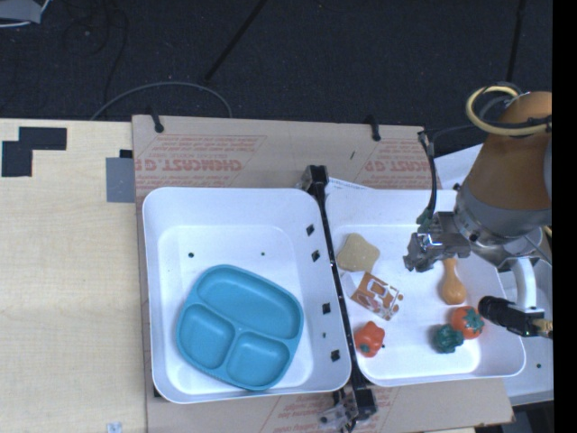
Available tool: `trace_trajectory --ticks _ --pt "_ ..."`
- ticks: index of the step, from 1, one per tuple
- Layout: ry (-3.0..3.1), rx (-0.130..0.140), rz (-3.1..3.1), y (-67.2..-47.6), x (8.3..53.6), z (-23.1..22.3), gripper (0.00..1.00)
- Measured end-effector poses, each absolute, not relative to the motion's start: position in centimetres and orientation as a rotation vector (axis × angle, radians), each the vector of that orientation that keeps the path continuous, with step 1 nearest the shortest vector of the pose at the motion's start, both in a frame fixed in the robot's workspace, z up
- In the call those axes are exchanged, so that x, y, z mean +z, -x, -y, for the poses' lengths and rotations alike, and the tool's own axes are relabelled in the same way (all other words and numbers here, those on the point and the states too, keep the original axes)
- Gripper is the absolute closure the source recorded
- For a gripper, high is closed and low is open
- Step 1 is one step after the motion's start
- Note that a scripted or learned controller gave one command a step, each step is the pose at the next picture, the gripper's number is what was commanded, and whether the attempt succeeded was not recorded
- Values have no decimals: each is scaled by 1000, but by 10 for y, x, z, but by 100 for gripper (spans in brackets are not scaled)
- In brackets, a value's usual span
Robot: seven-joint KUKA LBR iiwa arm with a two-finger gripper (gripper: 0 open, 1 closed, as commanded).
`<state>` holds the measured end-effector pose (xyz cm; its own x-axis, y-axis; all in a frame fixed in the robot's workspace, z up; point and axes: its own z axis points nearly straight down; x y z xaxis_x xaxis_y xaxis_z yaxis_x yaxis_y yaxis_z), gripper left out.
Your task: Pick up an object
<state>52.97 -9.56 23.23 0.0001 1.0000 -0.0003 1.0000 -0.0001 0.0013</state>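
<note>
A: Target status?
B: Orange gourd toy [453,285], right bin [397,228], just 3 o'clock of bin centre. The long axis runs 6–12, with the fat bulb at the near 6 end and the thin neck pointing to 12, a touch toward 11. It lies flat on the bin floor. Plain yellow-orange, smooth skin, looks like moulded plastic, pear-like outline.

A: Claw?
B: Gripper [422,253] sits at 10–11 o'clock off the neck tip, just beside it. Contact: can't tell. Open or closed: can't tell from this angle either.

A: Rest of the scene, near to far?
B: Right bin first.
- Red round toy [369,338] at 7 o'clock.
- Teal lump [445,338] at 5.
- Red-orange round toy [466,321] at 4, just beside the teal one.
- Clear crinkly packet [376,294] with orange print, at 9, skewed.
- Tan flat piece [358,253], rounded edges, bread-like, at 10.

Left bin [225,228]: blue plate [239,327], three compartments, matte plastic, rounded corners, sitting toward 6 and rotated off square. Both bins are shallow white plastic on a brown cardboard sheet [270,152].
</note>
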Motion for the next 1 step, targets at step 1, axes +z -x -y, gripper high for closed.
trace_trajectory --ticks 1 --pt "-2220 1 -2222 -530 260 97 100"
